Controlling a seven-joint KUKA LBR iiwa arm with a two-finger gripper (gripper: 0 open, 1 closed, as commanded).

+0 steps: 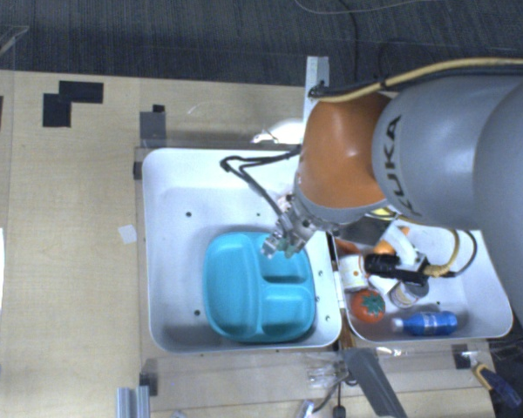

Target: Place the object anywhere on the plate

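Observation:
A light blue divided plate [257, 290] lies in the left white bin [179, 233], towards its front right. My gripper [281, 246] hangs over the plate's far right compartment, at the end of the grey arm with its orange band [344, 159]. At the gripper's tip there is a small greenish-grey shape, too small and blurred to tell whether it is a held object or part of the gripper. The arm hides most of the right bin's far half.
The right bin [497, 316] holds several items: a red-orange ball-like fruit [367, 306], a blue bottle [428, 323], a white cup [353, 273], a small can [405, 295]. A black cable [248, 171] loops over the left bin's far side.

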